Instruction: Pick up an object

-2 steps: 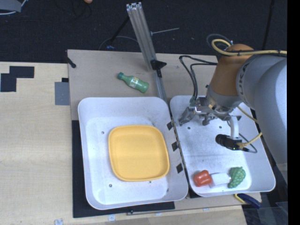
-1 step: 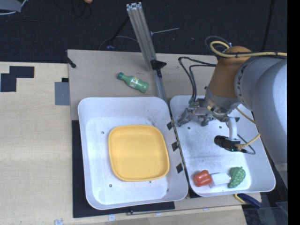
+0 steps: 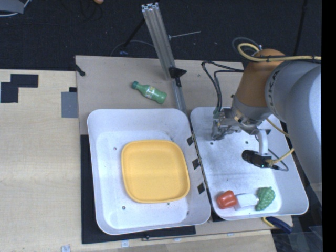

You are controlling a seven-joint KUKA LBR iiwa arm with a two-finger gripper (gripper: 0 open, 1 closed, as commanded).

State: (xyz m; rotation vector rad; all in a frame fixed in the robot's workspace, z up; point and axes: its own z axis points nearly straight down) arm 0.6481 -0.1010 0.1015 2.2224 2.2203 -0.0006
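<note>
My gripper (image 3: 217,131) hangs over the back left part of the right bin (image 3: 231,167), near the wall between the two bins. Nothing shows in its grasp. Along that bin's front edge lie a red pepper-like toy (image 3: 226,199), a small white block (image 3: 245,199) and a green broccoli-like toy (image 3: 265,198), side by side and well in front of the gripper. A yellow square plate (image 3: 155,170) lies flat in the middle of the left bin (image 3: 105,140).
A green bottle (image 3: 149,92) lies on its side on the bench behind the left bin. A slanted aluminium post (image 3: 160,35) rises behind the bins. A black fitting with cables (image 3: 255,158) hangs from the arm over the right bin.
</note>
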